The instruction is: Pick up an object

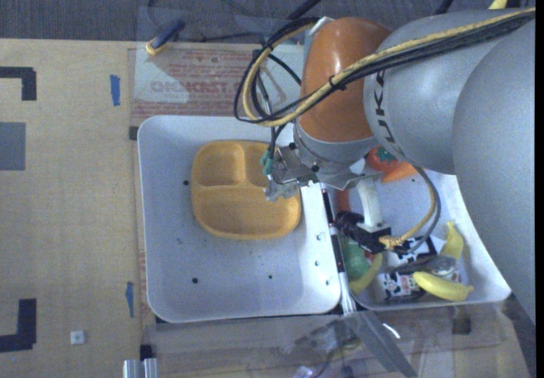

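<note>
A yellow divided plate (240, 190) lies in the left bin (170, 240), toward its upper right. My gripper (279, 174) hangs over the plate's right edge, under the grey and orange wrist. The arm's body covers most of the right bin (486, 270). There I see a yellow banana (442, 284), a second yellow piece (456, 242), something green (357, 267) and an orange-red object (393, 166) partly behind the arm.
Black and yellow cables loop around the wrist. The divider between the bins (327, 240) runs just below the gripper. A cardboard sheet (68, 198) covers the bench on the left, with blue tape marks (115, 89).
</note>
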`<state>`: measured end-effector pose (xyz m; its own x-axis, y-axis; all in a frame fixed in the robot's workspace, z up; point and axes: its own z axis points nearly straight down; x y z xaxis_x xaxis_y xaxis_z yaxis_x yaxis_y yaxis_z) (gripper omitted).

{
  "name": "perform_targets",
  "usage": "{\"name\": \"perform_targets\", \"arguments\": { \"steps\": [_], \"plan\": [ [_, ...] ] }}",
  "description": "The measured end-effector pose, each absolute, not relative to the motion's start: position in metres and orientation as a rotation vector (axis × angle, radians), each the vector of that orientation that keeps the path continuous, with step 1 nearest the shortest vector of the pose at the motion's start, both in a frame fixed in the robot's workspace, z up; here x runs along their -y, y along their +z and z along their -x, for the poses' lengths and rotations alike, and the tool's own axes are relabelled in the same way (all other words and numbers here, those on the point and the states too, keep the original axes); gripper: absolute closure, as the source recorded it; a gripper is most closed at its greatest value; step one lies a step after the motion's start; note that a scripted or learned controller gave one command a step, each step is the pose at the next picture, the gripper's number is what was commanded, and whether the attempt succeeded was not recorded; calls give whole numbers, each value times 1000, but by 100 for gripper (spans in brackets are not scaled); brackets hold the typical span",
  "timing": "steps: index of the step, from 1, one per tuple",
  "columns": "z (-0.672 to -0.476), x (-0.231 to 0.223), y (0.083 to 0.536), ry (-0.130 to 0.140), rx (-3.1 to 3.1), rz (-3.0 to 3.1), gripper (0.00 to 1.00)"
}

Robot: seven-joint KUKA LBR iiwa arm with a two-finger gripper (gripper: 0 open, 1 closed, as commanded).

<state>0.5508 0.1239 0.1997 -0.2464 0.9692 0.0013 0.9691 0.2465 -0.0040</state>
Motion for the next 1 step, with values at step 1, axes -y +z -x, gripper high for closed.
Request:
{"name": "perform_targets", "arguments": {
  "steps": [1],
  "plan": [
    [-552, -123, 209, 2, 2476, 1930, 100]
  ]
}}
